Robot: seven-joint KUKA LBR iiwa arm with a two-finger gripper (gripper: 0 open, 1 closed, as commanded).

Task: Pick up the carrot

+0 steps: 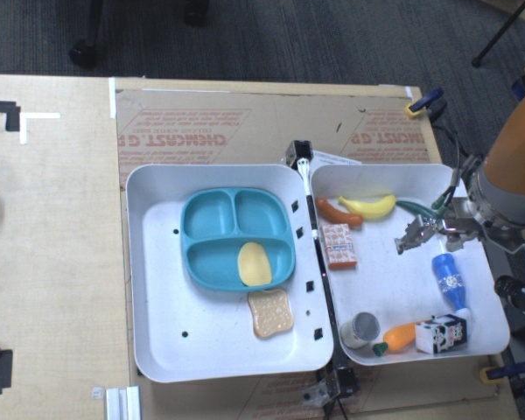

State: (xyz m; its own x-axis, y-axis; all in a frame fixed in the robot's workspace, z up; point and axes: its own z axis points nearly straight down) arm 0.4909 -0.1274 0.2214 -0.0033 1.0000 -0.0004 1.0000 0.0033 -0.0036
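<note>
Camera view gives me two white bins side by side, the left bin (149,322) and the right bin (394,278). In the left one I count one teal divided plate (236,239) with one pale yellow piece (254,264) in its lower compartment, and one slice of toast (271,312) just below the plate.

In the right bin I count one carrot (395,339) near the front wall, between one small tin can (361,328) and one black-and-white carton (442,334). There is also one banana (368,206), one sausage (339,212) beside it, one red-and-white box (339,245) and one blue bottle (450,279).

The gripper (417,232) hangs over the right bin, well apart from the carrot, its fingers spread and holding nothing.
</note>
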